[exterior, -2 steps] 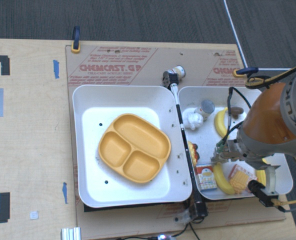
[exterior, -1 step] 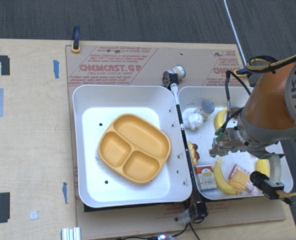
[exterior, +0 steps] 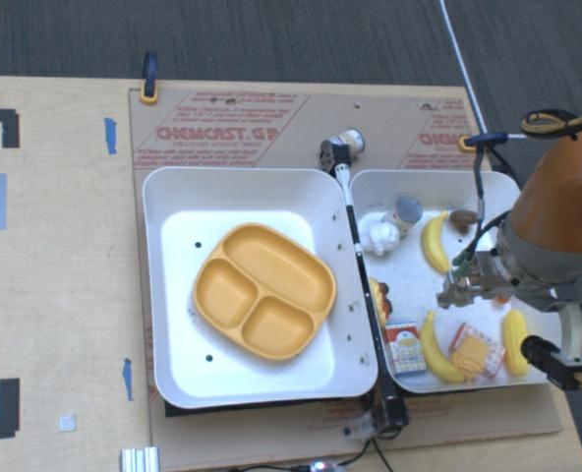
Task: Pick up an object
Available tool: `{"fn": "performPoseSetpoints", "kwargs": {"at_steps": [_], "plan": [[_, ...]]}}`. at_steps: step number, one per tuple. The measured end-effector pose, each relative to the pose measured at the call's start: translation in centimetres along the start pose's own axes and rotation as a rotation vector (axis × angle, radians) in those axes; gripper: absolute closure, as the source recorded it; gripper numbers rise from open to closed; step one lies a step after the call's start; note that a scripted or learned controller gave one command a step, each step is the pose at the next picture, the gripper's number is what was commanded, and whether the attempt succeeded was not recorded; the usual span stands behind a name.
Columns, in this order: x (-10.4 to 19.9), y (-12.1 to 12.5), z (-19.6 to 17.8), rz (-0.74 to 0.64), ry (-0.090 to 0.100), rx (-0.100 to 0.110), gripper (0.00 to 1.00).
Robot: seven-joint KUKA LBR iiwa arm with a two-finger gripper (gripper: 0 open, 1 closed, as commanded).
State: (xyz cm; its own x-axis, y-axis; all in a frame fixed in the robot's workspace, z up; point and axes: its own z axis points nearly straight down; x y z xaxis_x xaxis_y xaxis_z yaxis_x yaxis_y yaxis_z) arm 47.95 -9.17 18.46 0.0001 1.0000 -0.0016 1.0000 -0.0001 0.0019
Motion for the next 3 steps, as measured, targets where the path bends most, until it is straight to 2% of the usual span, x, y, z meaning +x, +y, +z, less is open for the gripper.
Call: {"fn": "performPoseSetpoints", "kwargs": {"at_steps": [1,2,3], "plan": [[0.0,0.0,0.0,-0.001,0.000,0.000,0.00],[-1.1,0.3,9.6,-0.001,0.005,-0.006,0.00],[-0.9,0.4,8.5,-0.002,0.008,-0.009,1.00]]}}
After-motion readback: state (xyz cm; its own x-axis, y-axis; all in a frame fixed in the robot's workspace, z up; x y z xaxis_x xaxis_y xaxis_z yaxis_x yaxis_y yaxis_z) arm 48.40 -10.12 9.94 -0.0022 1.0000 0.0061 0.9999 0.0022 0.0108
